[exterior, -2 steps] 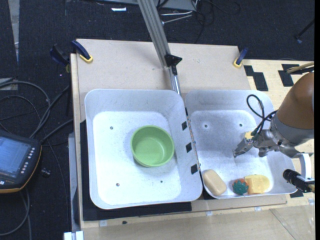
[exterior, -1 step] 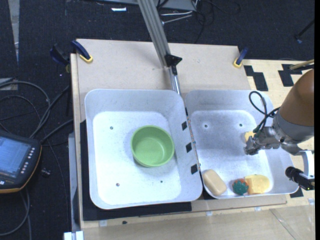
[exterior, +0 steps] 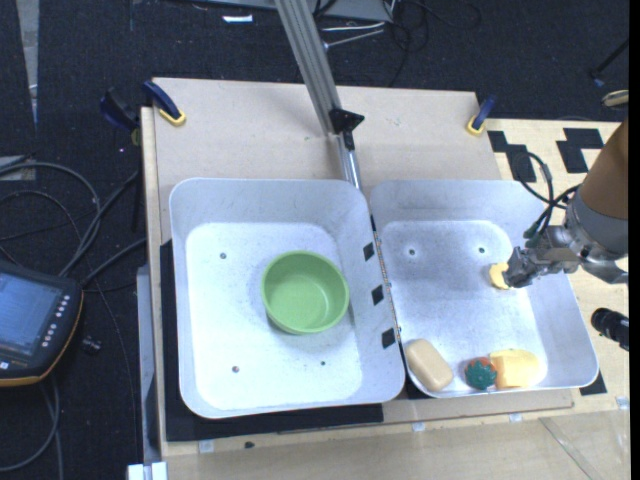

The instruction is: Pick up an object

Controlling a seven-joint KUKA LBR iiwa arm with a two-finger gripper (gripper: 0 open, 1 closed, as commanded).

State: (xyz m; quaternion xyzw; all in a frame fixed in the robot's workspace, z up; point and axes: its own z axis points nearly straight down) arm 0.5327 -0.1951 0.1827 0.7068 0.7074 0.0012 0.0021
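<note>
- two shallow white bins side by side on the bench; left bin carries a round green plastic bowl, upright, near its middle.
- right bin carries three items along its near edge: a tan oval soap-like block, a small teal-and-red round toy, and a pale yellow blocky piece; the toy and the yellow piece touch, the tan block sits just beside them.
- a small yellow object lies toward the right side of the right bin, well apart from the near-edge group.
- gripper is low in the right bin, its tip right against the small yellow object; whether it is clamped on it or merely beside it cannot be told, the tip is too small and dark.
- judged step: grasp attempt on the small yellow object, lift not yet made.
- risk: off-centre contact, since the object shows at the tip's left side; closing may squeeze it out sideways.
- risk: a small piece may slip free on lift.
- risk: a shallow pinch on the bin floor could scrape the tip.
</note>
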